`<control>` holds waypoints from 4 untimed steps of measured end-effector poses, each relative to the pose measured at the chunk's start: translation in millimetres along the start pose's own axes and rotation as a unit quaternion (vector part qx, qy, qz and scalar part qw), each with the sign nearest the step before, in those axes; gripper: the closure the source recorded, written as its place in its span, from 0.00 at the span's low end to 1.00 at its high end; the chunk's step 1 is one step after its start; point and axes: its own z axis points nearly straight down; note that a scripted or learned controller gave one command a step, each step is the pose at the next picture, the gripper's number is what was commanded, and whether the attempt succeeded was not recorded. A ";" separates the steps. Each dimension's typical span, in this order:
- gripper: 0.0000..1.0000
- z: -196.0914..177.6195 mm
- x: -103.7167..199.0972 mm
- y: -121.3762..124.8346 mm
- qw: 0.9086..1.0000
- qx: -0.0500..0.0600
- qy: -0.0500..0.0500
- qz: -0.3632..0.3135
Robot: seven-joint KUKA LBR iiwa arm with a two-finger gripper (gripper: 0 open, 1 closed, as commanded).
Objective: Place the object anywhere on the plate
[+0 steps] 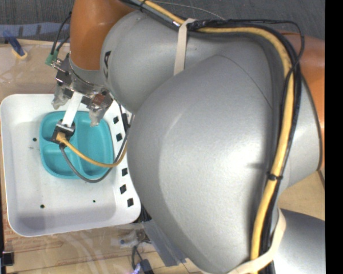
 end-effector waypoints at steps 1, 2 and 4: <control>0.00 -34.7 -51.1 -18.4 0.991 0.001 0.001 0.131; 0.00 -187.5 -70.5 -11.7 0.999 -0.004 0.006 0.046; 1.00 -199.4 17.2 30.5 0.999 -0.001 0.002 -0.034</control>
